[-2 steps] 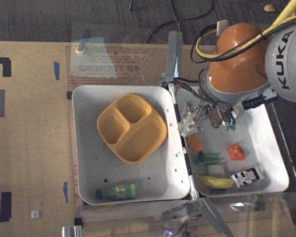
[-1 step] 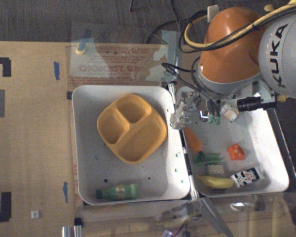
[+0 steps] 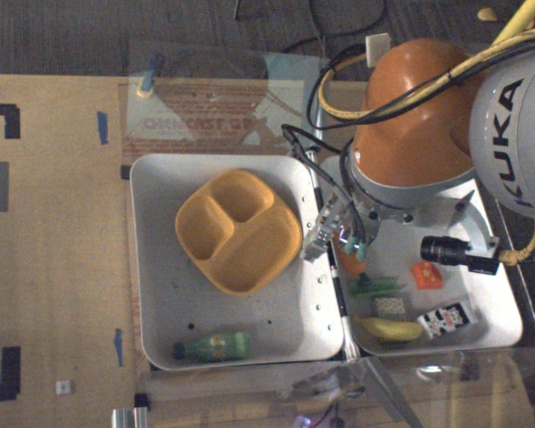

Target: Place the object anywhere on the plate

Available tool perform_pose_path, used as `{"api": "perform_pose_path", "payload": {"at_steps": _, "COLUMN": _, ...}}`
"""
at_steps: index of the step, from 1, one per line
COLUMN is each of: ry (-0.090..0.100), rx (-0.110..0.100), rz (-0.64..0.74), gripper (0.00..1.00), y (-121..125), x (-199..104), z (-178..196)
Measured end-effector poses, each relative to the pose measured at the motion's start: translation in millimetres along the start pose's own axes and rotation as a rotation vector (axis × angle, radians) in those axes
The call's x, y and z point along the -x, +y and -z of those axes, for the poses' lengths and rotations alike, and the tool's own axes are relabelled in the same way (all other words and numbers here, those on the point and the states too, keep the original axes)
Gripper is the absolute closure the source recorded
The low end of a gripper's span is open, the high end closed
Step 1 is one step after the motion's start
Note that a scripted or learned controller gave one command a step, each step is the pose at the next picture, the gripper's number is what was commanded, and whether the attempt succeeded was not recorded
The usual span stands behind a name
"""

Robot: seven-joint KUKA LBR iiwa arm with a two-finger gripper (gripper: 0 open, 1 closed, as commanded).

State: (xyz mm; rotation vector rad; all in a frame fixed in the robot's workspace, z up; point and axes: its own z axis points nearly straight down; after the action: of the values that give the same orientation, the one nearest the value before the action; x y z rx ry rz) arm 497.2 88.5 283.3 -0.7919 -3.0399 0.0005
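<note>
Orange carrot-shaped toy [image 3: 349, 255] lies in right white bin [image 3: 504, 324] just below gripper [image 3: 332, 230], whose grip state cannot be told; divided orange plastic plate [image 3: 238, 230] sits in left bin [image 3: 152, 266].

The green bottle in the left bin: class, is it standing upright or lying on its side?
Lying on its side. The green bottle rests lengthwise on the floor of the left bin, near the front edge, its cap pointing left.

Orange divided plate [image 3: 238, 231] lying in the left bin [image 3: 152, 266]

It is sitting flat and turned at an angle, its three compartments facing up, occupying the bin's upper middle.
</note>
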Motion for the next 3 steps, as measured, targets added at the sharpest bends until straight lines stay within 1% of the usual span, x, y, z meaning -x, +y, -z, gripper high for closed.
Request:
{"api": "perform_pose_path", "payload": {"at_steps": 1, "ry": -0.004, "rx": 0.003, "rz": -0.296, "gripper": 1.00, "y": 69, "x": 18, "z": 74}}
{"api": "perform_pose_path", "payload": {"at_steps": 2, "ry": -0.001, "rx": 0.000, "rz": -0.319, "gripper": 1.00, "y": 102, "x": 25, "z": -19}}
{"api": "perform_pose_path", "payload": {"at_steps": 3, "ry": -0.001, "rx": 0.000, "rz": -0.419, "gripper": 1.00, "y": 133, "x": 51, "z": -76}}
